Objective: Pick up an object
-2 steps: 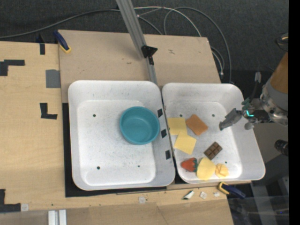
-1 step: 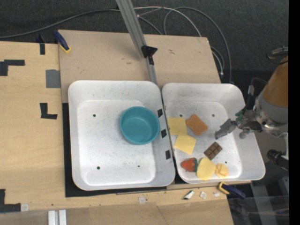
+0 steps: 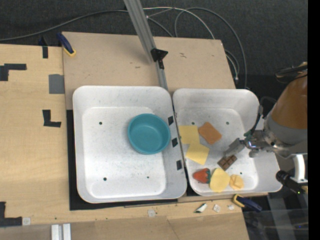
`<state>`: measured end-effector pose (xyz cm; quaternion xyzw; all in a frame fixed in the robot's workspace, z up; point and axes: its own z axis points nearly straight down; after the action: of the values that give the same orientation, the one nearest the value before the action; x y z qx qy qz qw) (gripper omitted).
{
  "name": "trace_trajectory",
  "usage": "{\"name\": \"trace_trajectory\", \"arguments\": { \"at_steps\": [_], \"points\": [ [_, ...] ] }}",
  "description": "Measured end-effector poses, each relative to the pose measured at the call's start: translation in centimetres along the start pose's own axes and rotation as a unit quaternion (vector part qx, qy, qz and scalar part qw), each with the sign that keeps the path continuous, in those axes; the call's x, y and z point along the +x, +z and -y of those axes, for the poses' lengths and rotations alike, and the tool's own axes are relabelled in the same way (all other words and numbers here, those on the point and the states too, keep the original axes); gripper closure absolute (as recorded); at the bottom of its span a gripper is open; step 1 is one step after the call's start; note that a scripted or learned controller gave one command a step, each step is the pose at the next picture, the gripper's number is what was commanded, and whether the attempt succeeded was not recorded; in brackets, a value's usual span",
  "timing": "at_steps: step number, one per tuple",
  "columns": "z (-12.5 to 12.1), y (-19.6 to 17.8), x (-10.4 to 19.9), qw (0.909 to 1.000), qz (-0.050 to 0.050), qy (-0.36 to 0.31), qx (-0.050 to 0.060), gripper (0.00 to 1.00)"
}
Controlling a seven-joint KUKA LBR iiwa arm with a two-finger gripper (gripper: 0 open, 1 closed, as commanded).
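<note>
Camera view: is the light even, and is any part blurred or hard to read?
Camera view: light is soft and even, with faint shadows under the blue bowl; the white bins show no strong glare; the gripper looks slightly blurred; small food pieces near the red item are low in detail.

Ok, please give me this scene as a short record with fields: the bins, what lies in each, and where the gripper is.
left bin: holds one teal bowl, upright, near its right wall
right bin: holds several small pieces
pieces: two pale yellow slabs, orange-brown block, dark brown bar, red piece, yellow rounded piece, small yellow piece
gripper: over the right bin's right part, just above the dark brown bar
held: nothing seen between the fingers
</note>
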<state>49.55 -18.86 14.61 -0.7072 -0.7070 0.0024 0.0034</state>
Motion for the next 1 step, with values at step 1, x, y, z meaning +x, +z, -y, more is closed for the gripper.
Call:
{"name": "trace_trajectory", "arguments": {
  "at_steps": [1],
  "points": [
    [0.16,5.43,0.11,1.0,0.0,-0.001,0.0,0.0]
  ]
}}
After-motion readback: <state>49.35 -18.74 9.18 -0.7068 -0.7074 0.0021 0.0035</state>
